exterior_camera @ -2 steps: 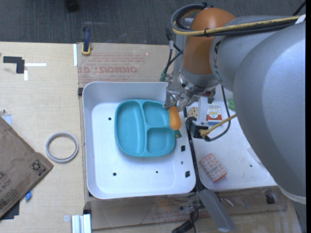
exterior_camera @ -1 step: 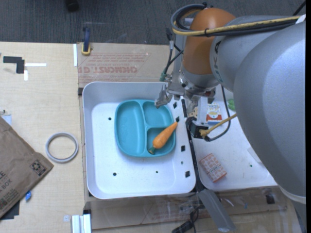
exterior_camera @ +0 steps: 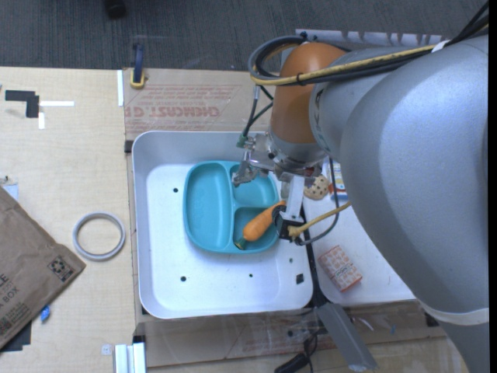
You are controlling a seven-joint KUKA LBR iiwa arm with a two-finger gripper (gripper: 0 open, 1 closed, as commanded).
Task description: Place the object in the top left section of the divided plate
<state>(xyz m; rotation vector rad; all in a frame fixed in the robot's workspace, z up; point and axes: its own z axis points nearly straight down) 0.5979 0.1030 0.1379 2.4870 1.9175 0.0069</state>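
Note:
A blue divided plate [exterior_camera: 208, 208] lies in the left white bin [exterior_camera: 167, 286], with one long section on its left and two smaller ones on its right. An orange carrot [exterior_camera: 260, 222] lies slanted in the lower right section, its upper end at the plate's right rim. My gripper [exterior_camera: 268, 186] hangs over the plate's upper right part, just above and beside the carrot's upper end. The wrist and the orange band hide most of the upper right section.
The right bin holds a small pink box [exterior_camera: 340, 267] and a round biscuit-like piece [exterior_camera: 315, 186], largely under the arm. A tape ring [exterior_camera: 99, 235] and a brown cardboard box [exterior_camera: 27, 274] lie on the bench to the left. Flat cardboard [exterior_camera: 186, 103] lies behind the left bin.

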